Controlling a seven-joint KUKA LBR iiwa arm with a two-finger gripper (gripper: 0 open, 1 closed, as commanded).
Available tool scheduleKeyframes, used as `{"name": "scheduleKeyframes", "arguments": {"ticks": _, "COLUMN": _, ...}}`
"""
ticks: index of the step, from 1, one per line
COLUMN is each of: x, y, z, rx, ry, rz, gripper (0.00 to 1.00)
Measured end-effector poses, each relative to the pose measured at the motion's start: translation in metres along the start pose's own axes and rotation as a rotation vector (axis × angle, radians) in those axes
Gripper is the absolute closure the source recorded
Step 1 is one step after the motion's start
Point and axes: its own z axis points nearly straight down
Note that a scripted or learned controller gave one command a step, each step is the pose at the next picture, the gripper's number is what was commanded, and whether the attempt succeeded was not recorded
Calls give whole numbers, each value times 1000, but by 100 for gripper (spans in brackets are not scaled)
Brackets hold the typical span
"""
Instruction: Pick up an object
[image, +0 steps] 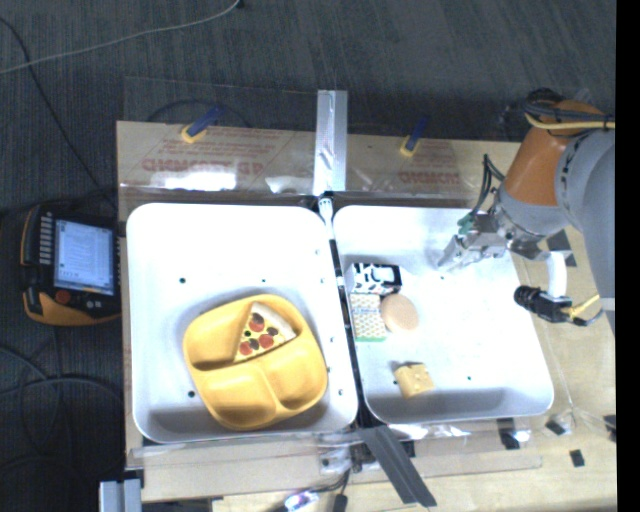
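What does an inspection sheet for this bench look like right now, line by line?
Surface: left bin and right bin, side by side.
Job's things: pizza slice on yellow tray, left bin; patterned packet, round disc, tan block, right bin.
Clutter: nothing seen.
Grippers: pincer over right bin's back area, holding nothing.
Cables: pale cable on floor.
Surroundings: pendant left of bench.

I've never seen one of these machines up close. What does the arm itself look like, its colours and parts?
The arm is rounded and light grey, with a broad orange band above the wrist. Thin dark cables loop beside that band. Its end carries a small silvery-grey metal gripper with thin fingers. A black and white fitting with a yellow tip shows below the arm.
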Motion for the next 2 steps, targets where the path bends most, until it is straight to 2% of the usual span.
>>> {"name": "scheduleKeyframes", "arguments": {"ticks": 1, "x": -17, "y": 27, "z": -41, "rx": 2, "ry": -7, "rz": -277, "gripper": 100}}
{"name": "scheduleKeyframes", "arguments": {"ticks": 2, "x": -16, "y": 31, "z": -95, "rx": 0, "ry": -6, "rz": -622, "gripper": 100}}
